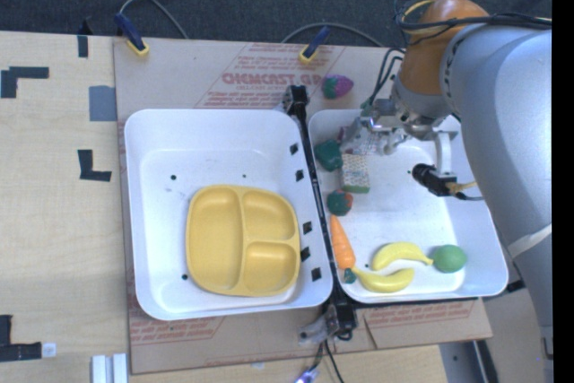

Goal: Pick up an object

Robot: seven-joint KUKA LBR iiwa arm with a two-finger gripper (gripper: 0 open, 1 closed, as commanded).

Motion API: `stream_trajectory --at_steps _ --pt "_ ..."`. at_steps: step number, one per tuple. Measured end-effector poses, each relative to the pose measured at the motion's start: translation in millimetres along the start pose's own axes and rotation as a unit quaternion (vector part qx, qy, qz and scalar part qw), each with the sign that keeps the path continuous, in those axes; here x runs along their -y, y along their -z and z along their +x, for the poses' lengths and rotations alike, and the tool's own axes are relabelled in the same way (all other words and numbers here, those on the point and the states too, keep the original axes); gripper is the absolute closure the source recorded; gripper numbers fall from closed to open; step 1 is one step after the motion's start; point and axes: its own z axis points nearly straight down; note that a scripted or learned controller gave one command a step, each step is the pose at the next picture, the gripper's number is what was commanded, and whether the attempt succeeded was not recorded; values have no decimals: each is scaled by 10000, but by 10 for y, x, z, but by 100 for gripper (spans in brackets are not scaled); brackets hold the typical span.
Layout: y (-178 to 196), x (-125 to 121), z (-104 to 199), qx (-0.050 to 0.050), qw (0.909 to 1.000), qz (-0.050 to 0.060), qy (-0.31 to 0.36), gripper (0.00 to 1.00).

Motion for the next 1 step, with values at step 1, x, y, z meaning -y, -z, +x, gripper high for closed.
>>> stream_trajectory --at_steps 1 --pt "-80 828 167 -102 9999 74 19 0"
